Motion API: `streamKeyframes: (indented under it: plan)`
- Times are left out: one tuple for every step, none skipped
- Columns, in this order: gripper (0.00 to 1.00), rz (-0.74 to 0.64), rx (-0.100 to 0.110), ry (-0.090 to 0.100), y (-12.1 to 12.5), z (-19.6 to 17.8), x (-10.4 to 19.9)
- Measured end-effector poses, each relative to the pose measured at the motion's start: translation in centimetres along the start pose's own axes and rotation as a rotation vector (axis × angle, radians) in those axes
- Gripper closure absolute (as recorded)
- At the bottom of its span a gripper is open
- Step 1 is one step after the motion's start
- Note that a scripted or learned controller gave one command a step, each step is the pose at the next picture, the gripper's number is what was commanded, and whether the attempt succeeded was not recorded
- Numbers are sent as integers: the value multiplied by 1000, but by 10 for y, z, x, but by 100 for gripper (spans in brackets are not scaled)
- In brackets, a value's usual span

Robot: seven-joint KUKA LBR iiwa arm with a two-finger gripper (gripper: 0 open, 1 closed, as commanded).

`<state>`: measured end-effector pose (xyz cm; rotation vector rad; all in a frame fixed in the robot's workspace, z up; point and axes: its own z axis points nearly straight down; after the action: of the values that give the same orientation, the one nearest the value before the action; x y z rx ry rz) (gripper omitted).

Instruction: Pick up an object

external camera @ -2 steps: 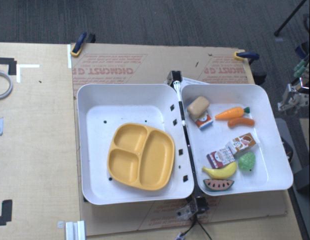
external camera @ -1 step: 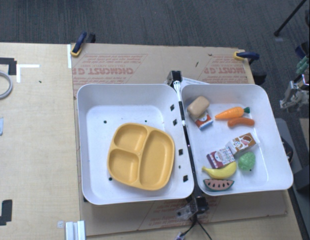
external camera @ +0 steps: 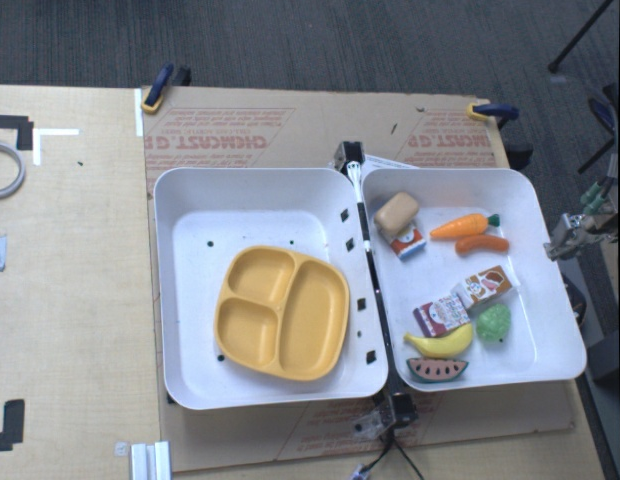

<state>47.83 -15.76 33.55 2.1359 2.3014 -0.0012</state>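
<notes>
- Object to pick: none is singled out yet. The candidates all lie in the right bin, at the centre right of the frame.
- Upper part of that bin: a brown bread-like toy touching a small red-and-white carton. To their right is a toy carrot, with a second orange piece just below it.
- Lower part: a brown carton and a red carton sit side by side, with a green ball against them. A banana is just under them, and a watermelon slice is nearest the bottom rim.
- The left bin, centre left of the frame, holds a yellow divided plate. It is also a possible pick, though wide and flat.
- The gripper sits at the far right edge of the frame, just outside the right bin's rim and level with the carrot. It is small and partly cut off, so whether it is open or closed cannot be told. Nothing is visibly held in it.
- Done, as I judge it: nothing. Every toy rests on a bin floor, apart from the gripper.
- Left to do: move over the bin, come down on one item, close on it and lift it clear. The carrot is the nearest.
</notes>
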Motion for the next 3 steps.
streamKeyframes:
  plan:
    - [100,-1,-1,-2,1,-10,0]
    - [100,-3,-2,-4,2,-19,-1]
    - [100,-5,-3,-6,3,-29,-1]
